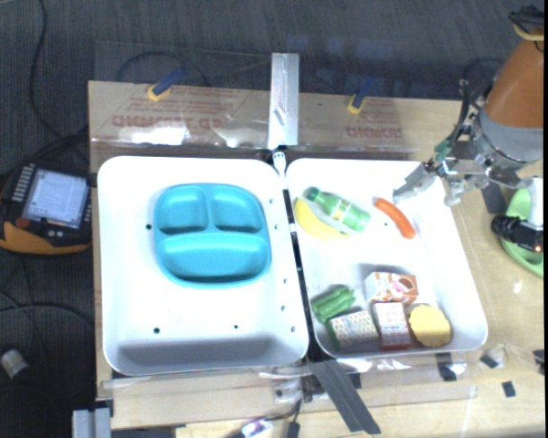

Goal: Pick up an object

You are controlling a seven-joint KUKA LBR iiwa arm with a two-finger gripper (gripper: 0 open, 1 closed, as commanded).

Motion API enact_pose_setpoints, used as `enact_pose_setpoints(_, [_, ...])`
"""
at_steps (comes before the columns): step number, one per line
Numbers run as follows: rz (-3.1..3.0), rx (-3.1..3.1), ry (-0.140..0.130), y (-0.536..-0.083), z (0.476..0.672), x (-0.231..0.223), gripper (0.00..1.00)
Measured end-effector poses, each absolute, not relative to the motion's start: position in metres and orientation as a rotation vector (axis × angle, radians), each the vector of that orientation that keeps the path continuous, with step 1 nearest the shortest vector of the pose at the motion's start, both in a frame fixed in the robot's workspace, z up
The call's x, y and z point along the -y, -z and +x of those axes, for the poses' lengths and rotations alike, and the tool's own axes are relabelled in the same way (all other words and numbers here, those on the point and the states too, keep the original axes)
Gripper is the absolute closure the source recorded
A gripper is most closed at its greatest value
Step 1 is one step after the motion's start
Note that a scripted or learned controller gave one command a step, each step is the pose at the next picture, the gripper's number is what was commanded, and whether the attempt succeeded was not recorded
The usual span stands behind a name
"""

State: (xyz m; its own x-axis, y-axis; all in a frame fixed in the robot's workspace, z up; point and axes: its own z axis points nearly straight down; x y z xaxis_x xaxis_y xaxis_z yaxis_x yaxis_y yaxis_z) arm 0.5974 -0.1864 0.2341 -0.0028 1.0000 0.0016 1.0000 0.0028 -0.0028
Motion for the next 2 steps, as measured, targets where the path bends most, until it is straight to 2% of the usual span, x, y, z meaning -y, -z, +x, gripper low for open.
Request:
enact_pose_setpoints(1, [-2.212,2.231,-0.009,-0.171,0.619,0.223,0.0])
enact_pose_setpoints(2, [-2.196,2.248,0.014,-0.098,0.642,0.214,0.0])
